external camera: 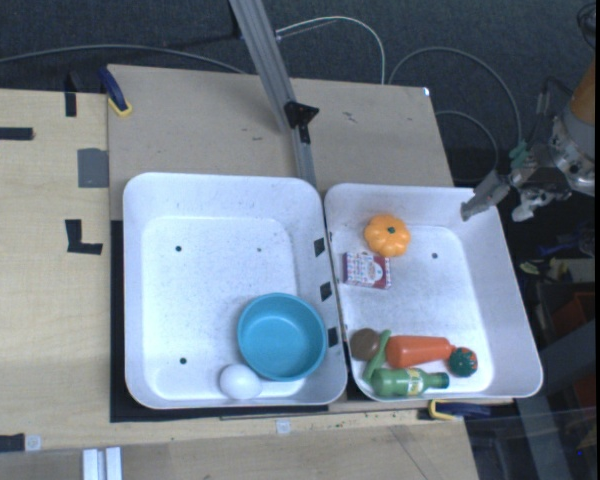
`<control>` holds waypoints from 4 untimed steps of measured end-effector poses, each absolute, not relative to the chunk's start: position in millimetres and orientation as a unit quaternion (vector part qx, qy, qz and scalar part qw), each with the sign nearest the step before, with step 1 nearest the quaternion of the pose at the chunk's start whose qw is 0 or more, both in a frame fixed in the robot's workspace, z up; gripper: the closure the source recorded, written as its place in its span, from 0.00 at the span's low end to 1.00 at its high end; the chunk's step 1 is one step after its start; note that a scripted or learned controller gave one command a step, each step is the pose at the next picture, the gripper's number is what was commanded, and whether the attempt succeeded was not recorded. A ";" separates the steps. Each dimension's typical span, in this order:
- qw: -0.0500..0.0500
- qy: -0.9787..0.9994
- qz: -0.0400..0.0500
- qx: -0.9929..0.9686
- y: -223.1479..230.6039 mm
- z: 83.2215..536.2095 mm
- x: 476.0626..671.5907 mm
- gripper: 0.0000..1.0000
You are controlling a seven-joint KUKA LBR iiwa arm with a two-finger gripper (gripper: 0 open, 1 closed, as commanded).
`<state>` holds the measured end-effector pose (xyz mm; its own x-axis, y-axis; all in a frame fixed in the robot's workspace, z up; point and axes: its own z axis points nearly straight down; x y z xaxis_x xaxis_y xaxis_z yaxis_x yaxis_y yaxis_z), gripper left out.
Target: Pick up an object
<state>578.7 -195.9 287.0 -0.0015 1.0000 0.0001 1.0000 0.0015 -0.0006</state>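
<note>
The right bin (480, 268) holds a small orange pumpkin (387, 235), a red and white packet (366, 269), a carrot (417, 349), a green bottle (408, 380), a brown lump (364, 343) and a small red and green fruit (463, 361). In the left bin (180, 268), a blue bowl (280, 335) sits with a white ball (239, 379) beside it. My gripper (496, 208) hangs over the right bin's upper right corner, open, with nothing between its fingers. It is well to the right of the pumpkin.
A grey metal pole (270, 58) slants down to the gap between the bins. Cables (400, 63) loop across the dark floor behind the bench. A blue and yellow clamp (115, 93) sits at the bench's back left corner.
</note>
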 end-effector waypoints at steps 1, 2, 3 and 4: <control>0.000 -0.708 0.000 -0.707 -196.0 287.0 578.6 0.00; 0.002 -0.707 0.002 -0.707 -199.1 242.7 580.0 0.00; 0.003 -0.707 0.002 -0.707 -201.4 178.3 577.0 0.00; 0.003 -0.708 0.002 -0.707 -199.6 133.8 572.3 0.00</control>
